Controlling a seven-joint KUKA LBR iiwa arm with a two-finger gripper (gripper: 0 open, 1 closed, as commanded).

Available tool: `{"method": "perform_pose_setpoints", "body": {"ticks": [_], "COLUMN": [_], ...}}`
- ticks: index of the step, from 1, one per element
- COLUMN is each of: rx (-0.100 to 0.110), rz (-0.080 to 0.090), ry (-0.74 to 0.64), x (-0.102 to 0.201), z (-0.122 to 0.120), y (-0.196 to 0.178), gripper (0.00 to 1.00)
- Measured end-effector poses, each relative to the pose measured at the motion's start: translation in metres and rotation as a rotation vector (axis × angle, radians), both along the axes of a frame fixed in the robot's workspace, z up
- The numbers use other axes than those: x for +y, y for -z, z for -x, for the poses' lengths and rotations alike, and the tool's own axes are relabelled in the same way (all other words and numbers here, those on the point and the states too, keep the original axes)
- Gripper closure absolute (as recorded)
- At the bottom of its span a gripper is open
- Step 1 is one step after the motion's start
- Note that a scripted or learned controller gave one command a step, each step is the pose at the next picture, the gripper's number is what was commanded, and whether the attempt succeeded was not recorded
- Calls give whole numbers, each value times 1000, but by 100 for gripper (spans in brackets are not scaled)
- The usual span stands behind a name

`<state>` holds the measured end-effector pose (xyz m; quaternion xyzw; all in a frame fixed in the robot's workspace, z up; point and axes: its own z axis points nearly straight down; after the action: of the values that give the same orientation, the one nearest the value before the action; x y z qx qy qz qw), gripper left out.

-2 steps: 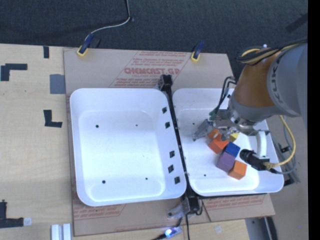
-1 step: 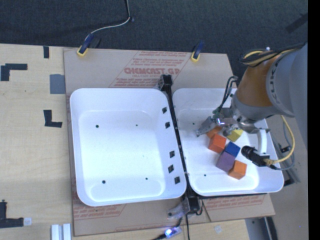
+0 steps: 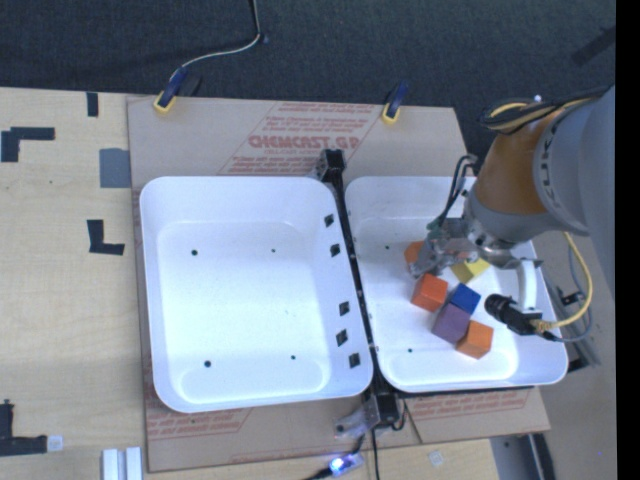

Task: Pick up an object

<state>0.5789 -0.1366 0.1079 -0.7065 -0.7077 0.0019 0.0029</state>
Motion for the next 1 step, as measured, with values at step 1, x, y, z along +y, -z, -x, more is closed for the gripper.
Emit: {"method": "perform_pose_setpoints", "body": {"ticks": [1], "rx": [-4], "rz": [0], "ry": [1], "x": [20], "z": [55], "y": [-71], "gripper": [100]}}
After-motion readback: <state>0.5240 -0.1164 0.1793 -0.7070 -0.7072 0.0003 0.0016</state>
